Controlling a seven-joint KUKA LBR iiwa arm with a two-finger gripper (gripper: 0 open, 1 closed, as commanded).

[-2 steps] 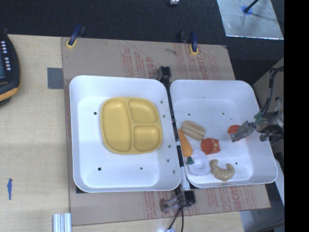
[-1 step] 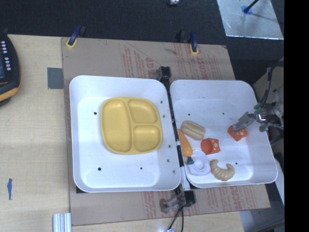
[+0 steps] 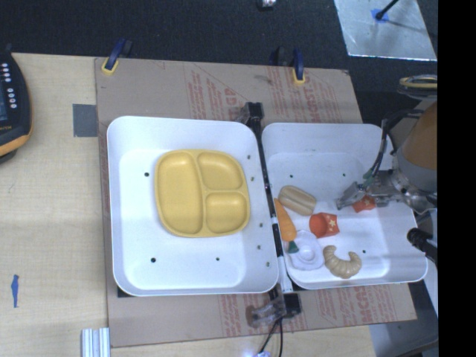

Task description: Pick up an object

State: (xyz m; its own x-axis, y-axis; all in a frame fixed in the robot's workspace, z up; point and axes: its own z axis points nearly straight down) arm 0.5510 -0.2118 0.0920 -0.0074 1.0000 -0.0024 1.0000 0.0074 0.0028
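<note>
nearest the camera's foot of the right bin (image 3: 387,274) lies a pale croissant (image 3: 342,262), and just beside it to the left a small white cup-like piece (image 3: 305,255), touching or almost touching an orange carrot (image 3: 285,223) that lies along the bin's left wall. a little farther in sits a red toy (image 3: 324,224), and beyond it a tan bread roll (image 3: 297,199). these 5 pieces cluster in the bin's left and lower part. the left bin (image 3: 134,222) holds a yellow divided plate (image 3: 201,193) with 3 compartments, lying flat in its middle.

the gripper (image 3: 355,198) hangs over the right bin's middle, reaching in from the right, well apart from the croissant and near the red toy and the roll. a small red-orange bit shows at its tip, but i cannot tell whether that is part of the tool or something caught, nor whether the tool is released or clenched.

judgement: the pick seems not yet secured. the red toy or the roll looks the best target, each standing free. the descent should come straight down, centred on 1 piece, keeping off the carrot pressed to the wall.
</note>
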